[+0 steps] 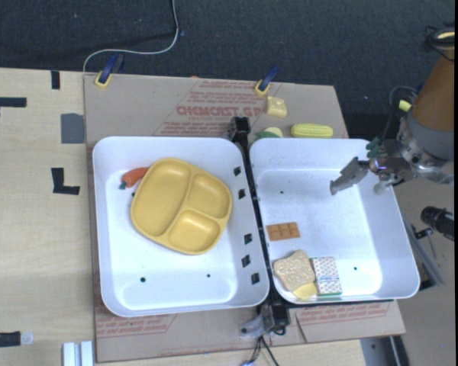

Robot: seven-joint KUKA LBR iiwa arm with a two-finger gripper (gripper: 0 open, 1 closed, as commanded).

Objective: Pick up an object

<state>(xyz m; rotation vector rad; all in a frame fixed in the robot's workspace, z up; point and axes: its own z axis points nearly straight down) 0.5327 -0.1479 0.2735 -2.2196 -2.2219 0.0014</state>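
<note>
We see the yellow divided plate (182,205) filling the left bin (111,280), too broad to clamp. In the right bin (382,235), the cracker (294,271), packet (327,274) and brown wafer (282,231) lie flat near its front-left corner; fingers may skid off. The gripper (349,178) hangs near the back edge, holding nothing; its spread we cannot tell.

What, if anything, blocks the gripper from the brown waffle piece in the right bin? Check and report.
Nothing visible does. The gripper hangs over the right bin's upper part, and the brown waffle piece lies apart on bare floor below-left of it. The cracker and small packet sit farther toward the bin's near edge.
</note>
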